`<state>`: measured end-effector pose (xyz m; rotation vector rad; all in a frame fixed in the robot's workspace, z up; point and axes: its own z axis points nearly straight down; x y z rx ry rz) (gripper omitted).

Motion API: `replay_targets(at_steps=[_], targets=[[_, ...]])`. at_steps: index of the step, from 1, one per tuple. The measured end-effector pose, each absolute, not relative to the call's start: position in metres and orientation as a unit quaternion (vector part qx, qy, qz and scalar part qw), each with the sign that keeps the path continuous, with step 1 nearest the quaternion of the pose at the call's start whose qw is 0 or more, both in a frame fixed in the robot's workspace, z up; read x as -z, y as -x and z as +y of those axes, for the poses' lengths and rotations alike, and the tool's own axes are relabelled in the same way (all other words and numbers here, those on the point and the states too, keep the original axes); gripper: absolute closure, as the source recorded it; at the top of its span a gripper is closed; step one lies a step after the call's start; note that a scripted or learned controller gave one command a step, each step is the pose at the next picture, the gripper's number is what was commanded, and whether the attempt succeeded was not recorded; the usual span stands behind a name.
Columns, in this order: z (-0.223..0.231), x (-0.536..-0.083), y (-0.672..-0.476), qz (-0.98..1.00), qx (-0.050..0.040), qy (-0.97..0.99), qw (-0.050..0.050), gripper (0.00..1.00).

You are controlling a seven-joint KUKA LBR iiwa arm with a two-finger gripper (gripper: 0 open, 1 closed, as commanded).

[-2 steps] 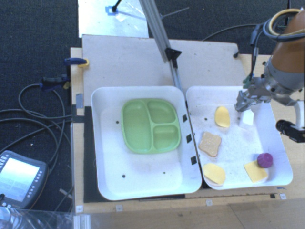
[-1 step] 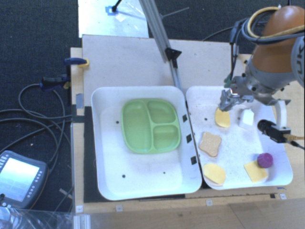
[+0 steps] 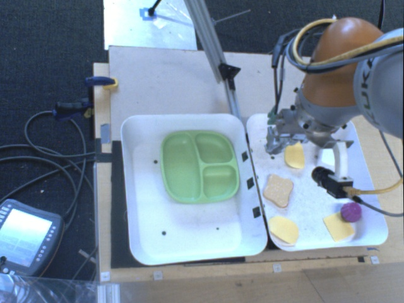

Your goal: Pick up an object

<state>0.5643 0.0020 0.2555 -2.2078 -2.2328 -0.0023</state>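
The claw (image 3: 276,145) is lowered into the right bin (image 3: 372,232), beside a yellow slice (image 3: 294,156); its opening cannot be told.

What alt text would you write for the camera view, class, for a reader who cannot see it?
A grey arm's gripper hovers low in the right bin, among yellow pieces, a toast slice and a purple ball. The left bin holds a green divided plate.

Lab bench (image 3: 164,81) (teach pendant (image 3: 28,232))
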Motion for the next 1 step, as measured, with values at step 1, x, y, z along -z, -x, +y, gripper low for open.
replay_targets(at_steps=[1], targets=[[0.0641,-0.2487,-0.5516,-0.711,0.001,0.703,0.001,1.0]])
